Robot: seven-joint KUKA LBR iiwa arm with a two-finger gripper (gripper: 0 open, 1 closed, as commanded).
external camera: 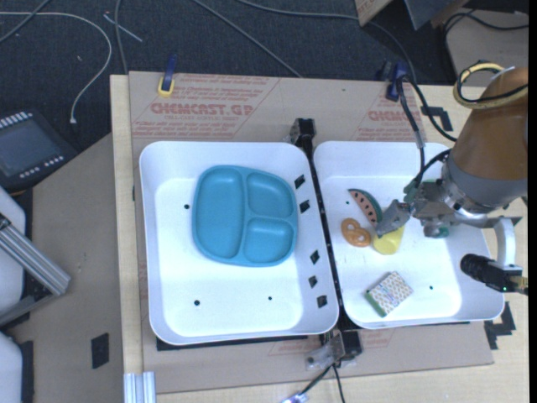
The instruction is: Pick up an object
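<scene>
There is one camera, fixed high above the surface (252, 99) and looking down at a slant. Both white bins fit inside its frame: the left bin (159, 250) sits near the middle, the right bin (436, 305) toward the right side. The far edge of the surface is at the top, with dark floor (252, 23) and cables beyond it. The arm (495, 141) enters from the right. The camera stands rather far, so small things look tiny.

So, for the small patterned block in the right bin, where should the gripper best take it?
Probably across its two long sides, coming straight down. The patterned block lies flat and skewed, apart from the other items and the right bin wall, so both sides look free.
</scene>
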